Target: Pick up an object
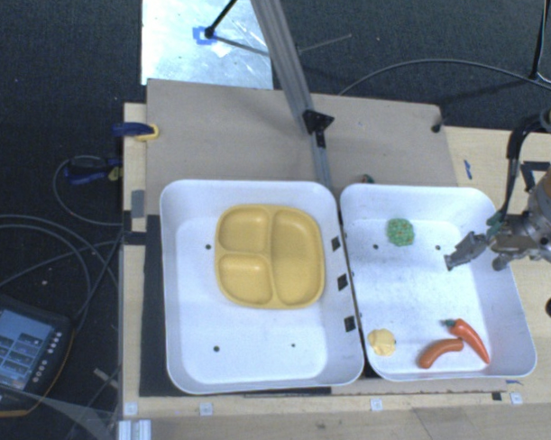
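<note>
Below centre-right, in the right bin (514,358), an orange carrot (471,340) lay w/ its long axis slanting toward lower right, beside a curved orange sausage (440,353), a lumpy yellow item (381,341) and a bumpy green ball (400,232). Gripper (477,250) hovered at right; finger spread hard to make out. Left bin (176,346) held a yellow divided plate (270,256).

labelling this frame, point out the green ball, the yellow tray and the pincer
green ball (400,232), camera view, its middle
yellow tray (271,256), camera view, central divider
pincer (458,257), camera view, fingertip end
</note>
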`<state>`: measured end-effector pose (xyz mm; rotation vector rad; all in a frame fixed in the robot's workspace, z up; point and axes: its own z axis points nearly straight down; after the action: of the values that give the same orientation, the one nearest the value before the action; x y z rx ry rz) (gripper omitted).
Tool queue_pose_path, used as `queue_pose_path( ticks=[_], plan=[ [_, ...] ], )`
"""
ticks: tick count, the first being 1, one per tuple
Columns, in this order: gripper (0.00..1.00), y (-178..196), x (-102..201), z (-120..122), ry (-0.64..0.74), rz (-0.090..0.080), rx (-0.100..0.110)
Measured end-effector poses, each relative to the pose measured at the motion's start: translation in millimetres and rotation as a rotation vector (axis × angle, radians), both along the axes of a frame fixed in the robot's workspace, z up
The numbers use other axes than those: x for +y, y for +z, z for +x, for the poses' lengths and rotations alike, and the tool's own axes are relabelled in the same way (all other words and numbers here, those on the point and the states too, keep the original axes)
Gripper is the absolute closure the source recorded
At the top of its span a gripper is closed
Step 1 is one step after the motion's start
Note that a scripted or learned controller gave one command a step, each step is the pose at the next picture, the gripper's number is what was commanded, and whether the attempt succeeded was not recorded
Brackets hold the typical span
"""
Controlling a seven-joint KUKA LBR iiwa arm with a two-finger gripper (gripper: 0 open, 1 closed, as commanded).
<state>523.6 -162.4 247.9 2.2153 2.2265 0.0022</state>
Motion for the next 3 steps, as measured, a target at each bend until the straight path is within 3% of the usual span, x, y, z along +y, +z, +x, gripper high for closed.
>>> queue_pose_path(
  ticks=[1, 3],
  plan=[
    [0.00, 0.1, 0.1, 0.1, -0.002, 0.000, -0.001],
    [0.00, -84.8, -3.1, -0.7, -0.004, 0.000, 0.004]
  ],
)
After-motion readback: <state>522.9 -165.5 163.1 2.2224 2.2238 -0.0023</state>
